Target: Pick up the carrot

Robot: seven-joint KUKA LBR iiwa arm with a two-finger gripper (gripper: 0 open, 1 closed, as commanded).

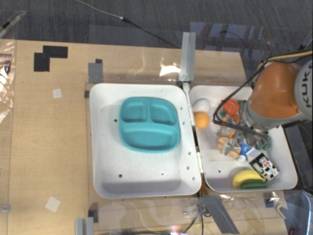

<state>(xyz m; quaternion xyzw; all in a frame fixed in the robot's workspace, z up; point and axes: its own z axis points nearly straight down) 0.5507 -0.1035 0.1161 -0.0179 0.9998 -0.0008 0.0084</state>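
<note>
From the overhead camera, the arm [276, 89] hangs over the right bin [288, 168], gripper [238, 133] down in a clump of small toys near the middle. I can't tell what state the pincer is in. The carrot looks like the orange-red piece with a green top [230, 107] by the bin's back edge, though I'm not sure. Risk: everything's packed tight, so it could easily snag a neighbour like the orange ball [201, 119] instead.

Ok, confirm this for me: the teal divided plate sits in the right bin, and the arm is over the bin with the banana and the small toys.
Not quite. The camera view shows the teal divided plate in the left bin, not the right. The rest holds: the arm is over the right bin, which holds the banana and the small toys.
</note>
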